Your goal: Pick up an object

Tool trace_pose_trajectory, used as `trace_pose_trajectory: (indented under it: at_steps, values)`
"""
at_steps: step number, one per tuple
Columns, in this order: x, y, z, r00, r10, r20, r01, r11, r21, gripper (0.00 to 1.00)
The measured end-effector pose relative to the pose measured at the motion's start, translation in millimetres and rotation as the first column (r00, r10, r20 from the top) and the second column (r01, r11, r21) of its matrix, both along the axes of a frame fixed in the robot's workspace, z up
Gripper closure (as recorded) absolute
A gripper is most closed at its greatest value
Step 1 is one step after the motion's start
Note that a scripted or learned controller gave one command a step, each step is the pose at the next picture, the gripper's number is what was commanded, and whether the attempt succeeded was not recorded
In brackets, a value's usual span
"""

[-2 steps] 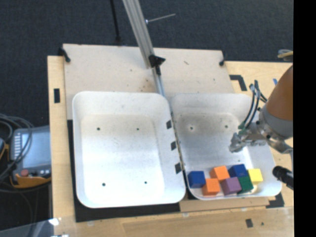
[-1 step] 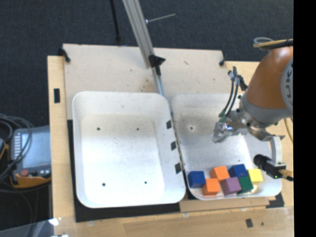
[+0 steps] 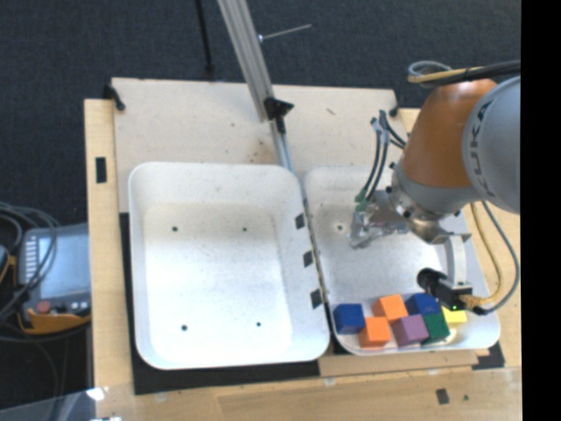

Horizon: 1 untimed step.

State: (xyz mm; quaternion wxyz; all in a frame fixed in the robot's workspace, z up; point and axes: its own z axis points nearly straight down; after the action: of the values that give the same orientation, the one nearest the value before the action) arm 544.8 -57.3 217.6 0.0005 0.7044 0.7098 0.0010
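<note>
The left bin (image 3: 219, 261) lay open throughout. In the right bin (image 3: 351, 274), blocks (image 3: 399, 318) crowded the 5 o'clock corner, leaving its 9 o'clock side free.

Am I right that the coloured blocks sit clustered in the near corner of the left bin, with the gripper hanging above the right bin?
Not quite. The blocks are clustered in the near corner of the right bin, not the left bin, as the camera view shows. The gripper does hang above the right bin, short of the blocks.
</note>
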Motion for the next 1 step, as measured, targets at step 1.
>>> trace_pose_trajectory:
  at_steps: [1]
  values:
    - [19.8, 44.4, 13.1, 1.0, 0.0, 0.001, 0.0, 1.0, 0.001, 1.0]
